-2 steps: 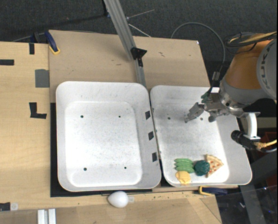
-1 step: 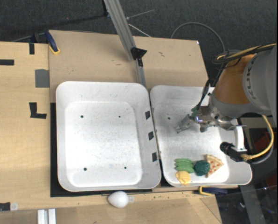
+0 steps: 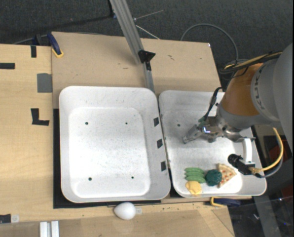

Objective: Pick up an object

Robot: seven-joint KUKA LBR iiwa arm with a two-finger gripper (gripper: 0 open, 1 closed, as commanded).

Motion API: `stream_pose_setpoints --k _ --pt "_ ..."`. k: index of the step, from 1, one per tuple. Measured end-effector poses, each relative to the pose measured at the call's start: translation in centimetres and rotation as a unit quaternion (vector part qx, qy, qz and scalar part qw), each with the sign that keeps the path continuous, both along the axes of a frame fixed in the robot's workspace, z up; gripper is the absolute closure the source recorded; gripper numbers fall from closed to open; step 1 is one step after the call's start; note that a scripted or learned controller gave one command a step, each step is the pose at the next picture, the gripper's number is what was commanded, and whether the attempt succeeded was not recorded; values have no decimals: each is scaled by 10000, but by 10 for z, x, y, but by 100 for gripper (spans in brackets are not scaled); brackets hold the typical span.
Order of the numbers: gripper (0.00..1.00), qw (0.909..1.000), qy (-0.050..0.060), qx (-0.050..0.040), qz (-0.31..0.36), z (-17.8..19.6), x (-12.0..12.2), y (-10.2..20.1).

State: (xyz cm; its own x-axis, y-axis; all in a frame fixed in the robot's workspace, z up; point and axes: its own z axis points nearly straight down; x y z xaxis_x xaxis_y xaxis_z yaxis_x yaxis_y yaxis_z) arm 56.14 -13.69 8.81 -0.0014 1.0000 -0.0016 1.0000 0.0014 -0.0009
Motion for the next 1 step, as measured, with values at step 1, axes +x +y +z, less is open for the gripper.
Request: stream_pose_setpoints --k 1 --pt "100 10000 2 6 4 11 0 1"
